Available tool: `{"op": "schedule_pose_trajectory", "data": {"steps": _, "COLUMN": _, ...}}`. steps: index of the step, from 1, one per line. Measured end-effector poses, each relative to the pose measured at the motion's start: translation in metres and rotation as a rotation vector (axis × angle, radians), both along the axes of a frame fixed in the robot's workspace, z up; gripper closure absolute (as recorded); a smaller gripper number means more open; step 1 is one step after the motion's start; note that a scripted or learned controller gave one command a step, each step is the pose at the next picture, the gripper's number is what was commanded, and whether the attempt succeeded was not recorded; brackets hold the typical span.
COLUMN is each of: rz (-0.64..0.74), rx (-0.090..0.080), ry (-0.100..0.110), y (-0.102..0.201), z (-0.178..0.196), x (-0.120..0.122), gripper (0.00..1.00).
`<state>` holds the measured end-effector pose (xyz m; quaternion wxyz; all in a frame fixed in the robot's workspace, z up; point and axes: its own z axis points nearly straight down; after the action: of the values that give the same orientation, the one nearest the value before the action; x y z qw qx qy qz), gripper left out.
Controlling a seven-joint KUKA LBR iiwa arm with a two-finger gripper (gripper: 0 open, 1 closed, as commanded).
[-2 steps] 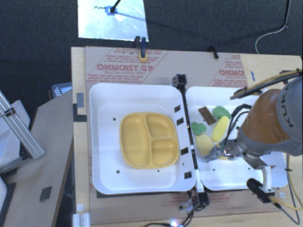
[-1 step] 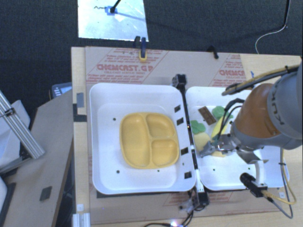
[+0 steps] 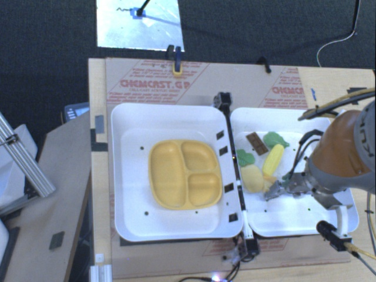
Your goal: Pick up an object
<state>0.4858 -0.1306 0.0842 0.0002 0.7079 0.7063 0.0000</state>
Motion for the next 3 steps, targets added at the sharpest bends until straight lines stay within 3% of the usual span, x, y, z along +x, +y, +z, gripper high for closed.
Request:
{"op": "schedule_pose_trajectory", "data": {"steps": 1, "rz": 0.011, "rx": 0.0, "ry": -0.006, "y": 0.033, "z": 0.001, "x": 0.057, "gripper": 0.0}}
{"op": "schedule_pose_trajectory", "data": {"steps": 2, "rz": 0.007, "rx": 0.0, "ry": -0.004, "y": 0.031, "z": 0.011, "x": 0.055, "gripper": 1.0}}
{"op": "schedule_pose_trajectory", "data": {"steps": 3, "rz": 0.011, "rx": -0.002, "ry": -0.022, "y": 0.066, "z": 0.265, "x": 0.108, "gripper": 1.0}}
